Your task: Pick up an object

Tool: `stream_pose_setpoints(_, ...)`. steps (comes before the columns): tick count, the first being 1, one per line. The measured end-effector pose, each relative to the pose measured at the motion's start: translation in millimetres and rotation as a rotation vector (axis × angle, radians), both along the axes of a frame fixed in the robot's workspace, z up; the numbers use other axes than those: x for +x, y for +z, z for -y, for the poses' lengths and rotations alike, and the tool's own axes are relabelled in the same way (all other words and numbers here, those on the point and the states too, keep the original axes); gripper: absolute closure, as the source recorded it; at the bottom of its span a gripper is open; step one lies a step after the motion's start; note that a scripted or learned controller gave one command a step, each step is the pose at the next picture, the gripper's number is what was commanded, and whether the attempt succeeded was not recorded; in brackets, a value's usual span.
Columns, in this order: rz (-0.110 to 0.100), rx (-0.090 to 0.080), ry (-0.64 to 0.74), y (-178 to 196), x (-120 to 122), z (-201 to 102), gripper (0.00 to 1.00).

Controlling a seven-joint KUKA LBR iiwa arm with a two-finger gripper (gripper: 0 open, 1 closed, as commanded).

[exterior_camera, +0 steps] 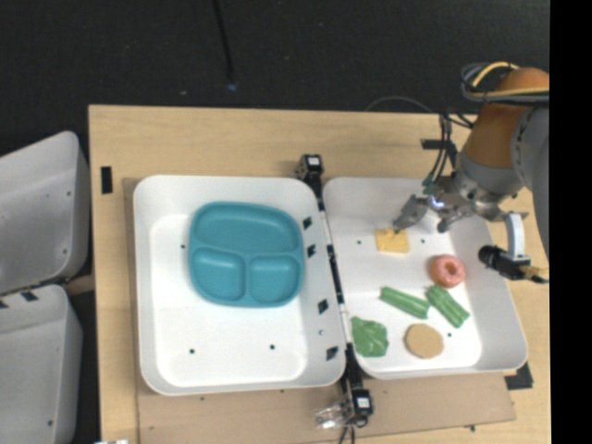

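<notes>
The wooden worktop (111, 146) carried two white bins. The left bin (166, 340) held a teal divided plate (246, 252). The grey arm (495, 146) reached over the right bin (490, 340), its jaws (427, 218) spread apart with nothing between them, hovering just above and right of a yellow cheese wedge (392, 240). Nearer the front lay two green pieces (403, 301) (448, 305), a green leafy lump (370, 337), a tan cookie (425, 341) and a pink doughnut (448, 270).

teal plate (246, 252), pink donut (448, 270)
</notes>
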State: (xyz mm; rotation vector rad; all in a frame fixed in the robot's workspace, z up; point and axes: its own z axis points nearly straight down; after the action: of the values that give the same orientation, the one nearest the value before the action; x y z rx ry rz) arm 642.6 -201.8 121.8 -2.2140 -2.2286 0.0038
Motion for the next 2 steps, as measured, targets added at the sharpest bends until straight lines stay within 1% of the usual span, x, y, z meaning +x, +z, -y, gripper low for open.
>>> stream_pose_setpoints(1,0.004,-0.001,0.0,-20,1,1,0.0)
stream_pose_setpoints(2,0.015,-0.005,0.004,-4,4,3,1.0)
